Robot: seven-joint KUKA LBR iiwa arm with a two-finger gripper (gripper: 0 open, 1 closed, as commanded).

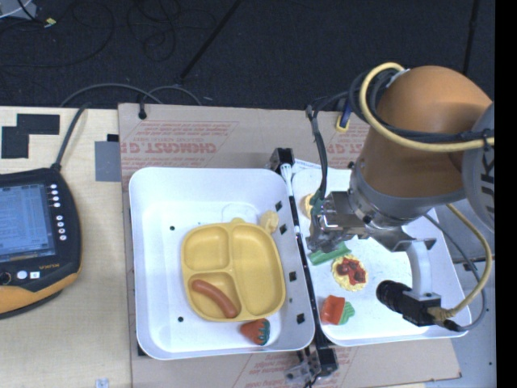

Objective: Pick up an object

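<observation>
We lower the claw (pixel 327 231) squarely over the green bean (pixel 329 256) in the right bin (pixel 408 332); we cannot tell its finger state.

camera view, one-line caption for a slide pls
Arm's gripper low over the right bin near a green piece; yellow tray with a sausage in the left bin.

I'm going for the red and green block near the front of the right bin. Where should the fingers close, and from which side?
Come straight down on the red and green block. It lies flat with bare bin floor around it, apart from the round red-topped piece behind it. Probably close across its shorter span, front to back, since the bin's divider wall crowds its left side.
</observation>
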